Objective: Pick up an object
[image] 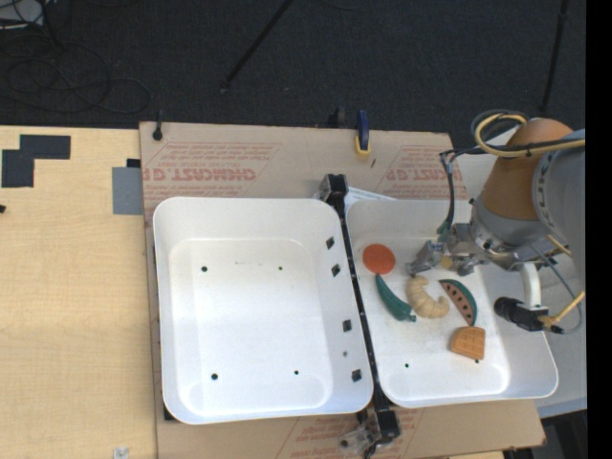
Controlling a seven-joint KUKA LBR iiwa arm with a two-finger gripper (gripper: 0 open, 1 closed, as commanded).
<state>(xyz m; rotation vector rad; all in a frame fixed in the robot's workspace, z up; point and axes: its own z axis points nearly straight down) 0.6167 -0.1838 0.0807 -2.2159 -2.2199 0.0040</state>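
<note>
Several small objects lie in the right bin [524,382]. They are a red disc [379,258], a teal curved piece [393,299], a cream croissant-shaped piece [427,297], a watermelon slice [460,299] and an orange-brown wedge [469,342]. My gripper [443,257] hangs low over the bin's back right part, just above the cream piece and the watermelon slice. The red disc is to its left. From this angle nothing is seen held in it.
The left bin [172,256] sits beside the right one, with a black divider strip [346,295] between them. Both rest on a cardboard sheet [239,165]. A blue clamp [362,132] grips the sheet's back edge. The arm's body [535,189] and cables crowd the right side.
</note>
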